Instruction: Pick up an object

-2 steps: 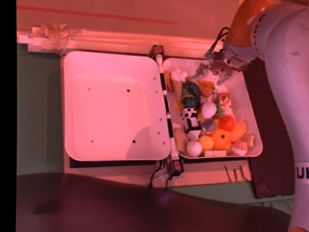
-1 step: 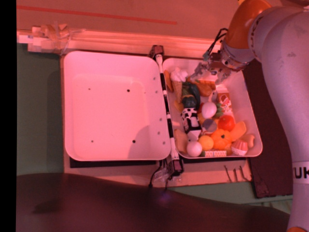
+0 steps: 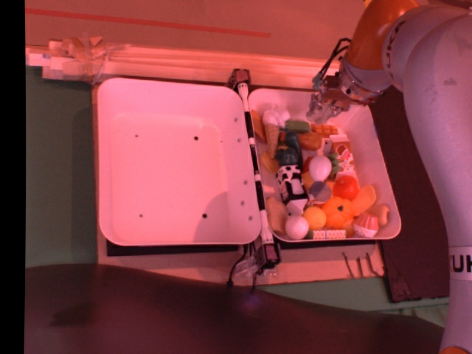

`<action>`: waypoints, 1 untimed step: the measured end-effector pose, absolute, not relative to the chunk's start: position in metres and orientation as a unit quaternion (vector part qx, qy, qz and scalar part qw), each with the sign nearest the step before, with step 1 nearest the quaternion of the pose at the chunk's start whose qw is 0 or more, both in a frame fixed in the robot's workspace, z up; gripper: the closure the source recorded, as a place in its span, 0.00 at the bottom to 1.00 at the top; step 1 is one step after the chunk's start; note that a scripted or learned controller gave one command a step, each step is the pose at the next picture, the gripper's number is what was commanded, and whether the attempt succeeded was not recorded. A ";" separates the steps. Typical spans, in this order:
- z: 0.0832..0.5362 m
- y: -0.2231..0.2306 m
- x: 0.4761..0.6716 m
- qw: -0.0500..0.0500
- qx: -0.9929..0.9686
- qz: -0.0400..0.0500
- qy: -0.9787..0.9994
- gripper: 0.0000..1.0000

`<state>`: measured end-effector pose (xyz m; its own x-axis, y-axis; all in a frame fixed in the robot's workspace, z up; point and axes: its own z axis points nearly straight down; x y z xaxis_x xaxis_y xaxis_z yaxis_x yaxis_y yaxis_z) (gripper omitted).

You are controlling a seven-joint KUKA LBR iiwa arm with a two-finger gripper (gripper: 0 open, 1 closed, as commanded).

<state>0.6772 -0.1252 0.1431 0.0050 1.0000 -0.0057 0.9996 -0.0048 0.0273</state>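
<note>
1. The right bin [image 3: 383, 169] (smooth white plastic, rounded corners) holds a heap of small toys [image 3: 317, 179]: glossy round balls, an orange pumpkin shape, a cow-patterned piece.
2. The gripper [image 3: 327, 105] hangs above the bin's far edge; whether it grips anything cannot be told.

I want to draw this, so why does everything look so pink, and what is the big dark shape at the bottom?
In the camera view, reddish-pink light tints both white bins, the left bin and the right bin; a dark blurry shape covers the bottom edge, too soft to identify; the toys look sharp enough, but the gripper is too small to read clearly.
</note>
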 end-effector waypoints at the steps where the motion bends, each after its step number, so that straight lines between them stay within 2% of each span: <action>1: 0.209 -0.127 0.673 0.006 0.708 0.004 0.706 1.00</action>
<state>0.6733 -0.1270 0.2088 0.0030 1.0000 -0.0031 0.9999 -0.0030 0.0131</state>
